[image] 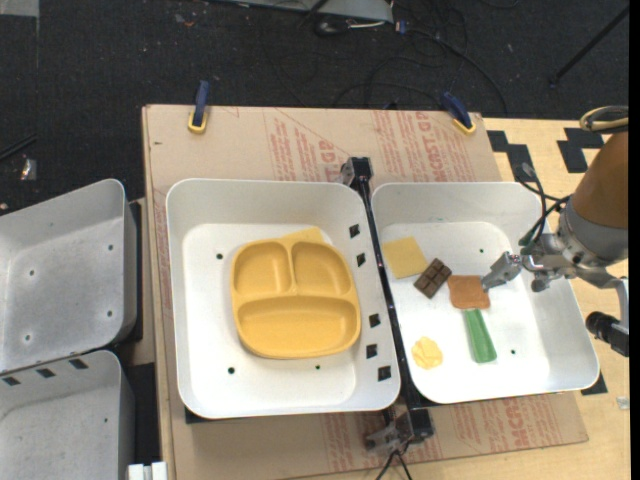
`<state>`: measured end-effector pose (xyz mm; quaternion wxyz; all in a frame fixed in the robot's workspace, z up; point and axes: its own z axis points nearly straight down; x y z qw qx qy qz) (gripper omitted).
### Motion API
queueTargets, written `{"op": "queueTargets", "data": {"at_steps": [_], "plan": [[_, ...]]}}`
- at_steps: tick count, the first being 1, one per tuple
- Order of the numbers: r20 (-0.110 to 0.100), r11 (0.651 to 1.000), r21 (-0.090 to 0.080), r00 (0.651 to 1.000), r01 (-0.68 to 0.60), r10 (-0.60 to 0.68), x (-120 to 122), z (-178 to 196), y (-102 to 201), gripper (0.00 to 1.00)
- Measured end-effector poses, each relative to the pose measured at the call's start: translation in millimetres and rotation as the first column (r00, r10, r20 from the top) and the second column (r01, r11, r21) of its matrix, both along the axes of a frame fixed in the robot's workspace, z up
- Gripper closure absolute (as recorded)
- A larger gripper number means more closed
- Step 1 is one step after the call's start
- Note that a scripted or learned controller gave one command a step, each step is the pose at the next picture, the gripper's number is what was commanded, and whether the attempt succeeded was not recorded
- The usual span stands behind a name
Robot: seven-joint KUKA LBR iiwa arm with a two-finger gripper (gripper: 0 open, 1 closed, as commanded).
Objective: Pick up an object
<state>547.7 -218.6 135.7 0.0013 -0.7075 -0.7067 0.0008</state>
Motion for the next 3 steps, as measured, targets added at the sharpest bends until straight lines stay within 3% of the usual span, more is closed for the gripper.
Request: {"op": "queueTargets", "data": {"at_steps": [1, 2, 3], "plan": [[0.003, 1.000, -0.001, 1.000, 0.000, 0.000, 0.3, -45.3, 0.5, 0.00], [0.009, 1.000, -0.001, 1.000, -0.001, 0.001, 2.1, -31.6, 0.6, 1.00], [0.008, 1.000, -0.003, 1.000, -0.005, 0.005, 11.4, 19.2, 7.0, 1.00]]}}
